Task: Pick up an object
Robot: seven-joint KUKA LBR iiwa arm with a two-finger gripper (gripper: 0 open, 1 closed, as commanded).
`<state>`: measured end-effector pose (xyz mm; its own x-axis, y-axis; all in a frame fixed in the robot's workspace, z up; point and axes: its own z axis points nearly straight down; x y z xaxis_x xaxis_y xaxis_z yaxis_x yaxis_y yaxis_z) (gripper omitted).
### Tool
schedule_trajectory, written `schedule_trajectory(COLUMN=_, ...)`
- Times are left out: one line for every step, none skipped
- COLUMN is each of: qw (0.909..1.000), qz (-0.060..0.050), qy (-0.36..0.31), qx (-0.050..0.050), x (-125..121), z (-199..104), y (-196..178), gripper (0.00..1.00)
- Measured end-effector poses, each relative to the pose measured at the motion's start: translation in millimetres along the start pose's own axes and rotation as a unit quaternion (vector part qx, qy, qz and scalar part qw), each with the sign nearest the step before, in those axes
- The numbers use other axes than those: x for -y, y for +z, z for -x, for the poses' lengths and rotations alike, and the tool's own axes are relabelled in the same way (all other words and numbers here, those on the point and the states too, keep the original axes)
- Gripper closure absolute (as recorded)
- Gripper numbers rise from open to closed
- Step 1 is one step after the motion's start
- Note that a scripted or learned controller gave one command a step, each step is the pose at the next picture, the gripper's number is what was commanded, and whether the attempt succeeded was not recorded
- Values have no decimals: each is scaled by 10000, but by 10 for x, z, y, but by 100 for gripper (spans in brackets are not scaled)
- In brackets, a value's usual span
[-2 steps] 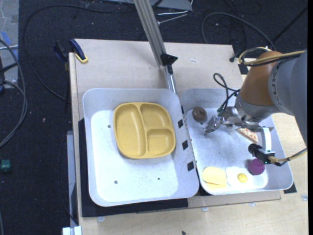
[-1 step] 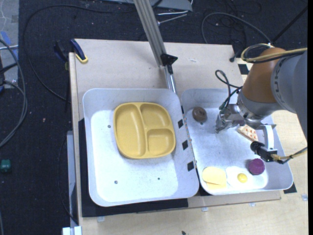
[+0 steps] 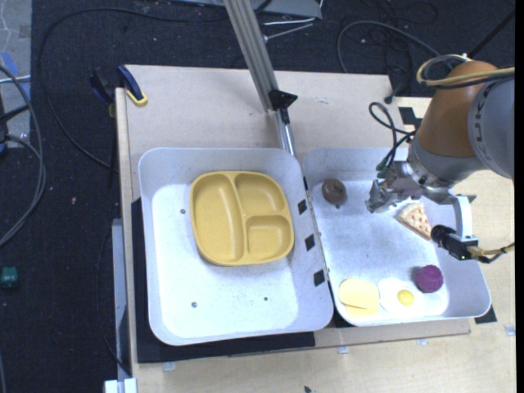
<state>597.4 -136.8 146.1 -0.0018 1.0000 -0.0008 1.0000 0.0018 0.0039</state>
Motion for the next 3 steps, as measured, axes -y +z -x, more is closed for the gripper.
schedule_trajectory(qw=10000, qz=9, qy=-12, qx=0, x=-55, z=-89, y=-487, gripper=100)
schedule_trajectory(qw=10000, qz=14, qy=-14, qx=2, x=-43, z=-182, y=-981, gripper=100)
schedule_trajectory(qw=10000, qz=4, qy=-8, qx=2, x=-54, z=-183, y=-1342, gripper=100)
